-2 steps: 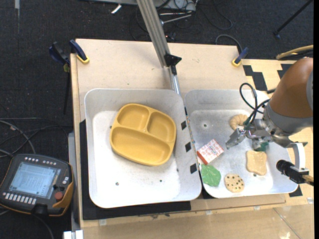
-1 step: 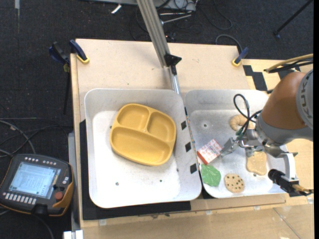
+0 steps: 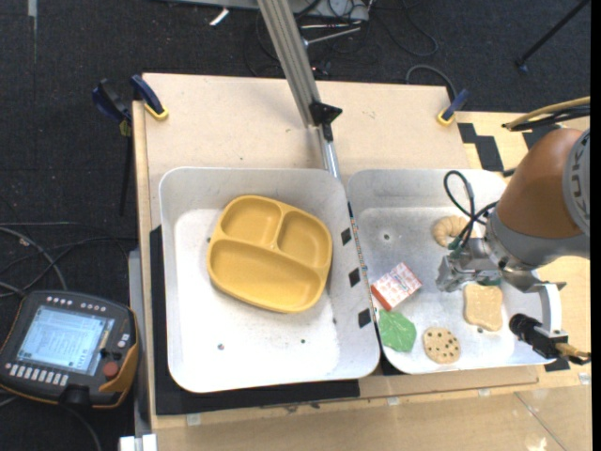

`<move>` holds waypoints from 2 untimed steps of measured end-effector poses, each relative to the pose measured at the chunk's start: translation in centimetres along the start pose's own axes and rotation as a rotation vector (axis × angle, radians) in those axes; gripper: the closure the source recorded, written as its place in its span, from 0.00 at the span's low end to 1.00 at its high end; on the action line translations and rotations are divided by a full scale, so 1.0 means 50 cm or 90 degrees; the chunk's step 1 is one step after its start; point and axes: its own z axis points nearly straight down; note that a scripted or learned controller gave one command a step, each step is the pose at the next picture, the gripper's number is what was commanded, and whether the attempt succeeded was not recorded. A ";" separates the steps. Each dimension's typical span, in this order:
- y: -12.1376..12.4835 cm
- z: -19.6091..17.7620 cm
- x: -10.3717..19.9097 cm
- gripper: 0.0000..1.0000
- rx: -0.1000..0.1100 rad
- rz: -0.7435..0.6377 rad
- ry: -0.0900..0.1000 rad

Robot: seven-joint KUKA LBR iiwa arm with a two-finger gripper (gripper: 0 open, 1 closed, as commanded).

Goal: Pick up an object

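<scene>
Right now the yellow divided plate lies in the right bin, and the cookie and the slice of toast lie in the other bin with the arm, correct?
Not quite. The camera view shows the yellow divided plate in the left bin. The cookie and the slice of toast lie in the right bin, where the arm reaches in.

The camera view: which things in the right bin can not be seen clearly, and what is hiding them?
- End effector: the wrist above covers it, so the state of its tips cannot be told.
- Tan round object: the arm and a black cable hide its right part; its kind is unclear.
- Red and white packet: print too small to read.
- Toast slice: upper edge meets the end effector; contact unclear.
</scene>
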 end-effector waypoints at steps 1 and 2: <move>-0.015 -0.096 0.005 1.00 -0.002 -0.001 -0.001; -0.006 -0.223 0.001 1.00 -0.004 -0.002 -0.001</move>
